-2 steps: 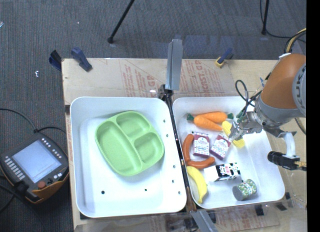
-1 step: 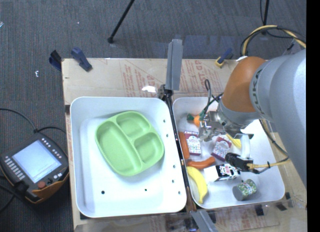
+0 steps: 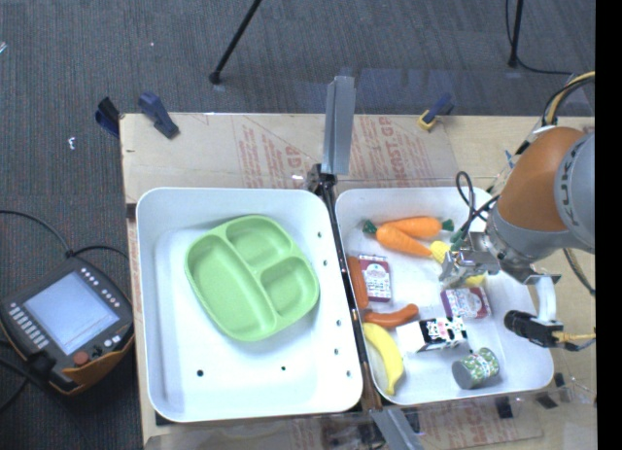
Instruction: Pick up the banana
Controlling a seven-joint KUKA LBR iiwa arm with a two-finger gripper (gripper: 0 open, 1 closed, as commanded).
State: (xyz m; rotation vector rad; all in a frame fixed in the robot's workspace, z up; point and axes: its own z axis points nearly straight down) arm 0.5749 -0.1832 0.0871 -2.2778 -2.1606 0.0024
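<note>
Banana (image 3: 385, 355) is laid lengthwise in the right bin (image 3: 530, 380), tip pointed toward the near rim; gripper (image 3: 459, 265) opening cannot be told.

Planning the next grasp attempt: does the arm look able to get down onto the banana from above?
Probably yes: the banana lies uncovered, though the bin wall and milk carton crowd its sides.

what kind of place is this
Likely a robot lab test bench: a grey-and-orange arm over two white bins, toy food such as a banana, and a teach pendant on carpet.
</note>
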